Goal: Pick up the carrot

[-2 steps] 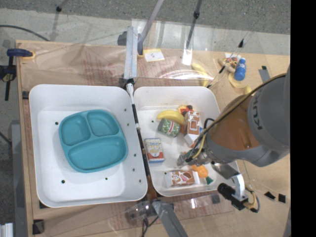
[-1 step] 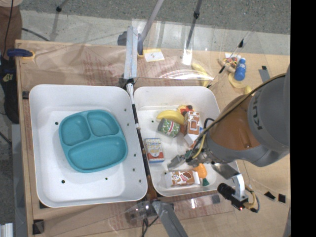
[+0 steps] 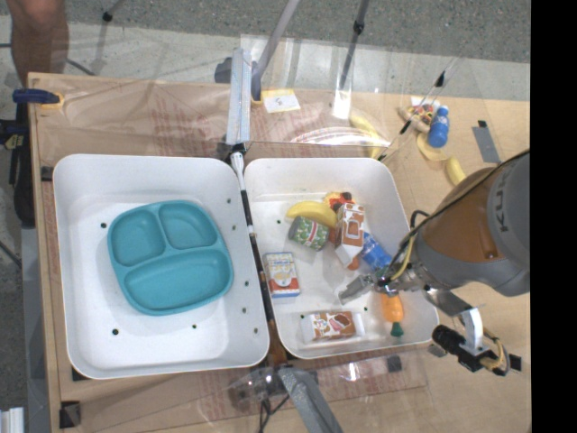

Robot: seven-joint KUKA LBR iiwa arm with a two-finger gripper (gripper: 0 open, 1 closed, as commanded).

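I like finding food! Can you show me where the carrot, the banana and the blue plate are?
carrot (image 3: 392,310): camera view, on its orange middle.
banana (image 3: 311,211): camera view, on its yellow curve.
blue plate (image 3: 170,256): camera view, on a divider ridge.

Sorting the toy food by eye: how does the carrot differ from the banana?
The carrot is orange with a green tip; the banana is yellow. The carrot lies near the right bin's front right corner, the banana toward its back. The carrot looks straight, the banana curved. Both lie in the right bin.
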